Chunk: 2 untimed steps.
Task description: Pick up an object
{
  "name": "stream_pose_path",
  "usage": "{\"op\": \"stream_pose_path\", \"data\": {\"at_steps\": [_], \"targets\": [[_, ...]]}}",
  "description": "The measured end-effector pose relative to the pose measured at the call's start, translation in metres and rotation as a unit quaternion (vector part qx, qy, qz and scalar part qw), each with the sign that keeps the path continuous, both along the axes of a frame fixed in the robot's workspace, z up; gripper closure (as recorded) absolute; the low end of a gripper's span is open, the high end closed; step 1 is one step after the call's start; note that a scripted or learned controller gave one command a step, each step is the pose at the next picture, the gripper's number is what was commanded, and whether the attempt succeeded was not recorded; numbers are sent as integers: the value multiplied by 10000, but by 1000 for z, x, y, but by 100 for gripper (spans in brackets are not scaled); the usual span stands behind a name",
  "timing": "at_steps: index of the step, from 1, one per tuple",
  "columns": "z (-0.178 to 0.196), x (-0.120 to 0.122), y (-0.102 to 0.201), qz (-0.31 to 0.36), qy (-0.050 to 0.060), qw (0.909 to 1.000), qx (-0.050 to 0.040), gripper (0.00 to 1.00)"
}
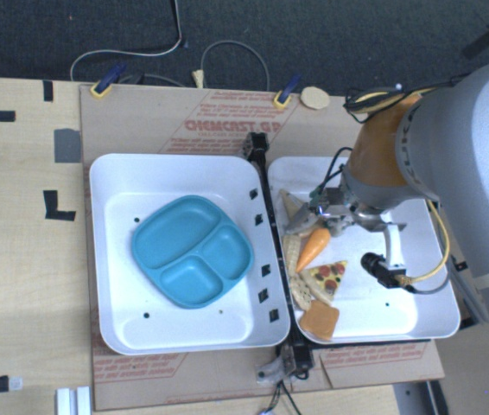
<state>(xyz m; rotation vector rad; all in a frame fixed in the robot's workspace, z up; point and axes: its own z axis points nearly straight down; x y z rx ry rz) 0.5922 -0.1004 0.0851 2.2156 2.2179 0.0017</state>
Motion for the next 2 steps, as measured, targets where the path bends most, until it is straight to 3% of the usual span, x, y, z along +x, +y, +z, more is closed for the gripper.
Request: {"op": "stream_pose_path", "data": {"at_steps": [1, 2], "targets": [[12, 1, -1, -5, 1, 10000, 1, 100], [105, 3, 50, 29, -10, 10000, 26, 100]]}}
